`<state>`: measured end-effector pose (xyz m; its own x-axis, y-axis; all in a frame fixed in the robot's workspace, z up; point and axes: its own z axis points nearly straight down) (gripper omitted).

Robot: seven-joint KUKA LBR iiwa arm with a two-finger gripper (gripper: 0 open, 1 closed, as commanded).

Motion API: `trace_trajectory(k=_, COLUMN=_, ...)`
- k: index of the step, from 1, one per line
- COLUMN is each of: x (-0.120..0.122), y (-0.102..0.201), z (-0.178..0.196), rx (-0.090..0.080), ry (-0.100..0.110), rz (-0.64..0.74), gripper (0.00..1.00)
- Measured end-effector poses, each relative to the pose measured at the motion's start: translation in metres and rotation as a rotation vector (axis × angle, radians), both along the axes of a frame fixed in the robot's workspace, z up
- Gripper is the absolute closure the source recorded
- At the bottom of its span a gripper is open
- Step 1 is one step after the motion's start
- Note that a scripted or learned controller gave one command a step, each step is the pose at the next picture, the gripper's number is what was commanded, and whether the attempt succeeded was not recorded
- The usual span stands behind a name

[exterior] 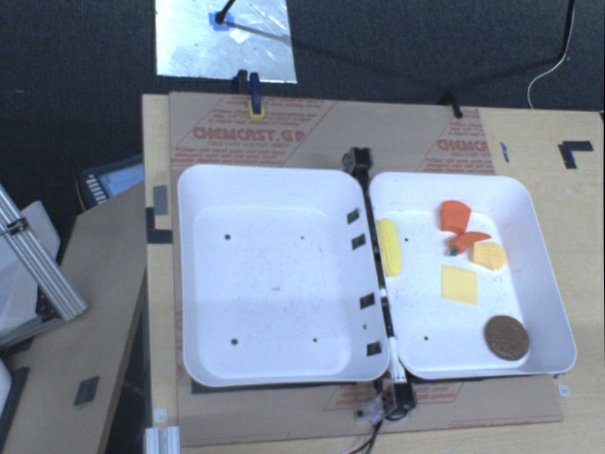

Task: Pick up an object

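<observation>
Corn cob (388,246) lies lengthwise (near-vertical here) along right bin's (544,253) left wall.

I see two white bins side by side; the right bin (539,253) holds a yellow corn cob (388,246), orange pieces (457,221), a yellow square (460,285) and a brown disc (507,337)

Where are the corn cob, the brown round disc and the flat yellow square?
corn cob (388,246), camera view, middle of its length.
brown round disc (507,337), camera view, centre of its top face.
flat yellow square (460,285), camera view, centre.
</observation>
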<state>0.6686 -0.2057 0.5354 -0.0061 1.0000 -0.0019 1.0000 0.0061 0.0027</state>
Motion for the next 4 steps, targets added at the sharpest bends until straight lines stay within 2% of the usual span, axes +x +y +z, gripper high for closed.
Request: trace_trajectory(k=4, x=0.0000, y=0.0000, z=0.0000, rx=0.000, ry=0.000, rz=0.000, gripper=1.00)
